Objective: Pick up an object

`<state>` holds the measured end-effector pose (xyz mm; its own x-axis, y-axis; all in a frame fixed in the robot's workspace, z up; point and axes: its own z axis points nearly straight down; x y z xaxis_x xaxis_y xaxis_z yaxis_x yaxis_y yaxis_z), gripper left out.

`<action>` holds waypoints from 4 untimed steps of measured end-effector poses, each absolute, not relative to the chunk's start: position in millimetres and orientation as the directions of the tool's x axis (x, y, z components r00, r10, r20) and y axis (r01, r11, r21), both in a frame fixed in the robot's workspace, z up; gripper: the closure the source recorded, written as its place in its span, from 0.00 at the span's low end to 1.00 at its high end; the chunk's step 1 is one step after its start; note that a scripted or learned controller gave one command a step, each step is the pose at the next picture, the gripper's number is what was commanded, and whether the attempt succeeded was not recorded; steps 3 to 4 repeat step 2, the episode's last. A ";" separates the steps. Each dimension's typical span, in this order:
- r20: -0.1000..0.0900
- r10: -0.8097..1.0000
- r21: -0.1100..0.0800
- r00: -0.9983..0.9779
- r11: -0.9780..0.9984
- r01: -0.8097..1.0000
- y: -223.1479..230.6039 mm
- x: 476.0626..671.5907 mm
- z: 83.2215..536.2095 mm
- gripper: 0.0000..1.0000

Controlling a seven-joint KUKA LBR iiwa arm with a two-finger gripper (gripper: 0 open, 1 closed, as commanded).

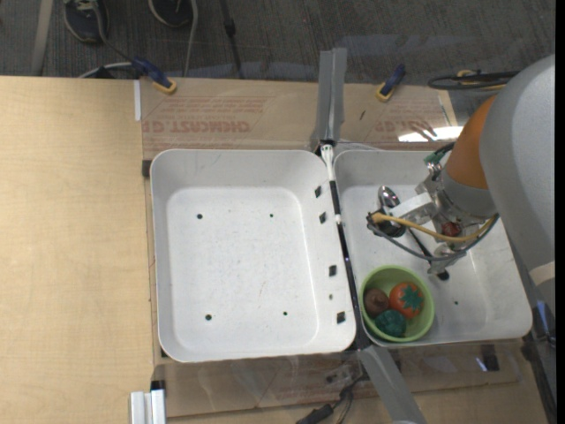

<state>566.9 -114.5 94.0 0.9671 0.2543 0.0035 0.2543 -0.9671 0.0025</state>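
The gripper (433, 237) hangs low over the right bin (481, 312), just above the green bowl (398, 303) of small objects, probably lining up a pick. Its grasp state can't be made out here.

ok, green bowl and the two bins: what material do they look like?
Green bowl: likely plastic, matte, with a thick, evenly coloured rim. Left bin and right bin: probably moulded plastic, white and slightly glossy, with rounded corners, soft rims and a speckled floor. Painted metal can't be ruled out.
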 end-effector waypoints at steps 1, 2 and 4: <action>-0.003 0.202 0.000 0.979 -0.979 0.202 -109.5 647.1 91.5 0.00; -0.002 0.241 0.001 0.971 -0.971 0.241 -127.2 612.2 254.2 0.00; -0.002 0.241 0.001 0.971 -0.971 0.241 -127.2 612.2 254.2 0.00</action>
